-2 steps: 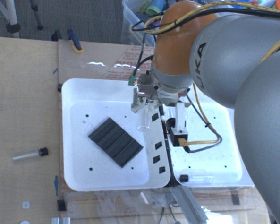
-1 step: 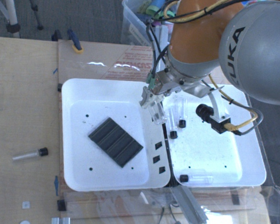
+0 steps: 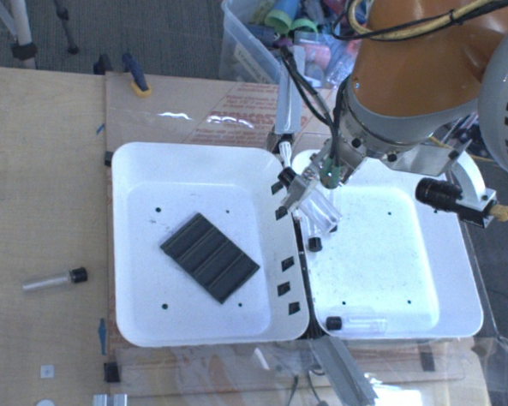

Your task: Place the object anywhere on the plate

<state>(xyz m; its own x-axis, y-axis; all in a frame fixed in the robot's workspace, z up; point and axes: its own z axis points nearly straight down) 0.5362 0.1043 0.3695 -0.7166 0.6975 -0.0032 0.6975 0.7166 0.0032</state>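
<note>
Jaws [image 3: 309, 211] over bins' divider; dark plate [image 3: 209, 257] lies diagonal.

The arm [image 3: 435, 54] is cut off by the top and right edges and hides the right bin's [image 3: 419, 311] far rim. The gripper [image 3: 316, 206] is blurred; what it holds, if anything, cannot be told. A far tub of clutter [image 3: 265, 27] is cropped.

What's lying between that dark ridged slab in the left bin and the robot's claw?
In the camera view, bare white bin floor, then the bins' adjoining rims, separate the dark ridged slab from the gripper.
</note>
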